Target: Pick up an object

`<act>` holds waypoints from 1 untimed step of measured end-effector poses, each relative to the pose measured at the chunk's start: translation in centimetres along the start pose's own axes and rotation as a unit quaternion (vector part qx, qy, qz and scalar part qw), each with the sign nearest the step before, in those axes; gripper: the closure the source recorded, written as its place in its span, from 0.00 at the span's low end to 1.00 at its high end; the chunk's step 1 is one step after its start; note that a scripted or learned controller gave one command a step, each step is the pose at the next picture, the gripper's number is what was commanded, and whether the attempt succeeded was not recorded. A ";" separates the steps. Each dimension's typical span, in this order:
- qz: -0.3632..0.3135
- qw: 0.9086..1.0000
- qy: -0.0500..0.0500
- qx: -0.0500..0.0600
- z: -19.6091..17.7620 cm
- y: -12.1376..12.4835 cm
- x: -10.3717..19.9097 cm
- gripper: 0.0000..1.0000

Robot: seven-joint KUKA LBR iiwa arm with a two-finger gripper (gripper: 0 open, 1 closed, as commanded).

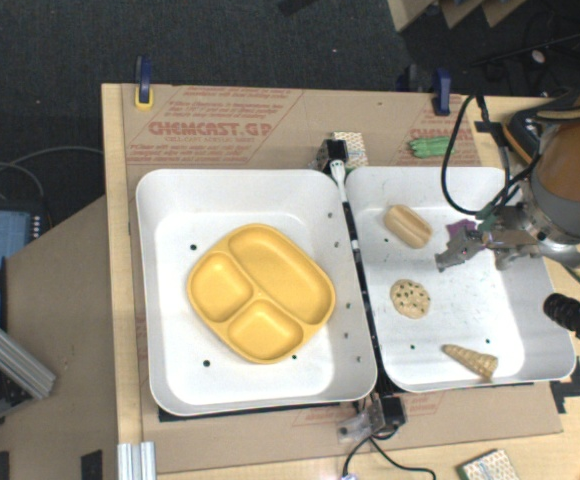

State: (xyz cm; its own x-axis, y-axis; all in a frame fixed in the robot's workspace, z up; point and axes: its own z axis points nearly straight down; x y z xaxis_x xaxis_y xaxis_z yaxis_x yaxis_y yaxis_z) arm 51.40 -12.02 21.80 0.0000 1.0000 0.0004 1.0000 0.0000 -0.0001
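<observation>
Nearest the lower edge of the frame, a tan ridged cone-shaped piece [471, 361] lies on its side in the lower right part of the right shallow white plastic bin [530, 353]. Above it and to the left rests a round beige cookie-like disc with dark specks [409, 298], and higher still a smooth pale-brown bread-roll shape [407, 225]; the three lie well apart from one another. At the left, the second shallow white bin [165, 298] holds a glossy yellow plastic divided plate with three rounded compartments [260, 291], set at a slant near the bin's centre. From the right edge the grey arm with its orange band [570, 183] reaches over the right bin; its two-finger gripper [460, 253] hangs right of the roll and above the disc, touching neither, with a small purple part beside it. How far its tips are parted cannot be told. Both bins sit on a brown cardboard sheet printed in red [220, 123], clamped to a light wooden bench [80, 268]; dark carpet [120, 18] lies beyond, and black cables [455, 158] loop by the arm.
</observation>
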 end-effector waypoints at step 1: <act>0.001 1.000 0.000 0.000 13.9 3.7 -1.3 0.00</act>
State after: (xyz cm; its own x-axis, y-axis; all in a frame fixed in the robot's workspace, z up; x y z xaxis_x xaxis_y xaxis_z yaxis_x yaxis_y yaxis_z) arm 55.06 -13.35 7.88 0.0015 1.0000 0.0009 1.0000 -0.0015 0.0005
